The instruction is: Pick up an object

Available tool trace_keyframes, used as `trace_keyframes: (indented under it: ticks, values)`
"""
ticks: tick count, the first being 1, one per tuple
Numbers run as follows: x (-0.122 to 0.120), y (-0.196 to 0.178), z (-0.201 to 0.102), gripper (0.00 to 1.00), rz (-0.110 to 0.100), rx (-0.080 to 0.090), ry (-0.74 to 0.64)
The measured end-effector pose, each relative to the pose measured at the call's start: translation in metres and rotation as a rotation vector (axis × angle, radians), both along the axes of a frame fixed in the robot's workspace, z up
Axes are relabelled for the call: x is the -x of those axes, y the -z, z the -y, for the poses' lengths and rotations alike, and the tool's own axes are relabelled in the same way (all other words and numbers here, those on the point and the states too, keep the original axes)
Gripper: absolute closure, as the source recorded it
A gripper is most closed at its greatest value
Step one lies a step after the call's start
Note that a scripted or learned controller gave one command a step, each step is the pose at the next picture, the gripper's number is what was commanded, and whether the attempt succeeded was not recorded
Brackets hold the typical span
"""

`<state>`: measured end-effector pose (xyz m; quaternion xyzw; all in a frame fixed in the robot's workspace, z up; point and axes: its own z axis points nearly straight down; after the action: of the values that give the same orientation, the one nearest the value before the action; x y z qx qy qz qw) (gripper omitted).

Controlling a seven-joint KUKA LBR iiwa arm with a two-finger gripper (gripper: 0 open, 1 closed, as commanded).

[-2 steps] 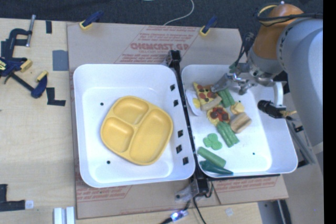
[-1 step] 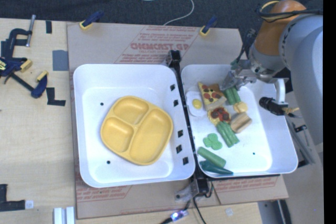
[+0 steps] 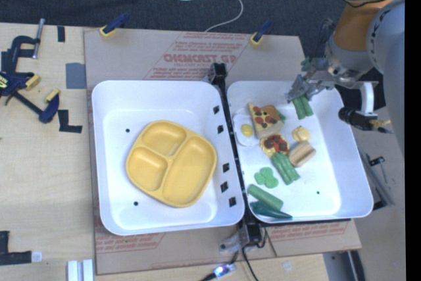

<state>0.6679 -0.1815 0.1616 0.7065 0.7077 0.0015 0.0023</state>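
At upper right of the frame, hung over the far end of the right shallow white bin (image 3: 329, 197), the grey claw (image 3: 304, 90), reached in from the right. Directly below its tips lay a small green stick-shaped toy (image 3: 302, 107), touching or nearly so; could not tell whether pinched, nor whether the tips were spread or pressed together. Likely the target, being apart from the heap and easy to reach. Clustered mid-bin for picking: a toy pizza slice (image 3: 265, 116), a tan bun-shaped toy (image 3: 302, 154), green toy vegetables (image 3: 266, 197). Parked alone in the left white bin (image 3: 105, 102), a yellow divided plastic plate (image 3: 172, 162). Printed in red on the cardboard-covered surface (image 3: 131, 56): "CHEMCAST GP", upside down.
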Motion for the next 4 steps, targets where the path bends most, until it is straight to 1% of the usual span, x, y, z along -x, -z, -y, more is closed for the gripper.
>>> trace_keyframes:
  ticks: [1, 2, 3, 4]
  values:
    - [-0.005, -0.044, -0.002, 1.00, -0.001, -0.001, 0.000]
    - [-0.006, -0.064, -0.003, 1.00, -0.004, -0.002, 0.000]
    - [0.031, -0.058, -0.030, 1.00, -0.010, -0.001, 0.000]
    - [0.071, -0.069, -0.067, 1.00, -0.009, -0.002, -0.001]
